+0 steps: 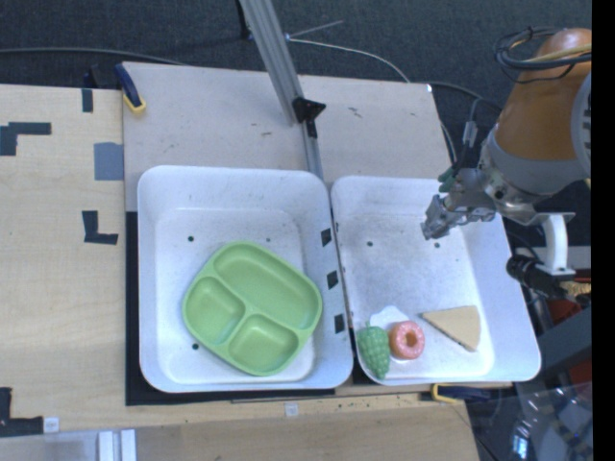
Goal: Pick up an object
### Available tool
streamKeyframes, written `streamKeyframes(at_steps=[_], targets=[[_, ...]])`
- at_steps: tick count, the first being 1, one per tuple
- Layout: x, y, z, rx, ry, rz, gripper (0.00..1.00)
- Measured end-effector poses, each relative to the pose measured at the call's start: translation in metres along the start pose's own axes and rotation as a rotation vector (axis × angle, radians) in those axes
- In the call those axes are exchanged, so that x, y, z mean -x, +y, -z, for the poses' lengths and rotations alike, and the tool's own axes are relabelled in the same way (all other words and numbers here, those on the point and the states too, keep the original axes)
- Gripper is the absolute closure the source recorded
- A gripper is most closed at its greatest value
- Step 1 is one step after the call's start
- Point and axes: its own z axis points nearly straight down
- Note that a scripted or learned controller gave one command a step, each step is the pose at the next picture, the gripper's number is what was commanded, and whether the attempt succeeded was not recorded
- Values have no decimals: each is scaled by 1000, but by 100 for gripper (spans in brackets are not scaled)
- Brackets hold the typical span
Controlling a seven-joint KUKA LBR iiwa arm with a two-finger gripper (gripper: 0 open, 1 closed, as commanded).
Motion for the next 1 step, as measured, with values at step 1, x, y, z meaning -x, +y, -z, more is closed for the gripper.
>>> streamKeyframes(at_steps=[1], targets=[[-53, 10, -3, -2, 1, 5, 100]])
